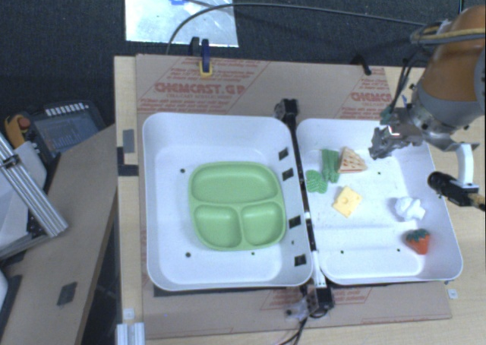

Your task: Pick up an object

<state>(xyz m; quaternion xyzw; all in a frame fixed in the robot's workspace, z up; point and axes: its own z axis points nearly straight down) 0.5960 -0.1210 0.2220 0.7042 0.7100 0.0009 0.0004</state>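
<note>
The right bin [440, 260] holds several small things: a tan pizza-slice wedge [351, 160], a green leafy piece [329, 166] with a smaller green bit [315, 181], a yellow cheese block [347, 201], a white crumpled piece [408, 208] and a red strawberry-like toy [418, 241]. My gripper [383, 143] hangs over the far part of the right bin, just right of the pizza wedge and above it. Nothing shows between its fingertips.
The left bin [163, 260] carries a green three-section plate [233, 204]. A black divider [298, 191] runs between the two bins. A yellow clamp [205, 58] sits at the bench's far edge. The right bin's near middle floor is bare.
</note>
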